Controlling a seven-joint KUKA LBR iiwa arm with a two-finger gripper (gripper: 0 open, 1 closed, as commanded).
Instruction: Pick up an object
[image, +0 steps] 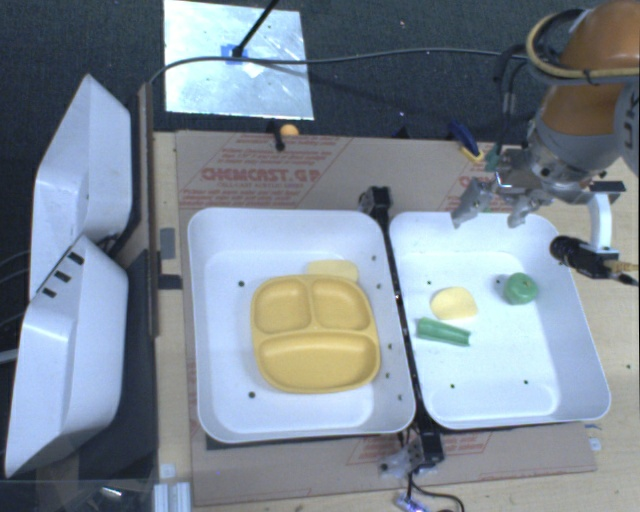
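My gripper (496, 208) hangs over the far edge of the right bin (520, 395), open, with nothing between its two fingers. Below it in that bin lie a pale yellow rounded piece (452, 302), a green stick-shaped piece (442, 332) just in front of it, and a round green object (520, 289) further right. All three are well clear of the gripper.
The left bin (225, 400) holds a yellow divided plate (314, 332) and a pale yellow flat piece (332, 269) behind it. White equipment housings (75, 280) stand at the far left. A shiny metal sheet (236, 58) lies beyond the bins.
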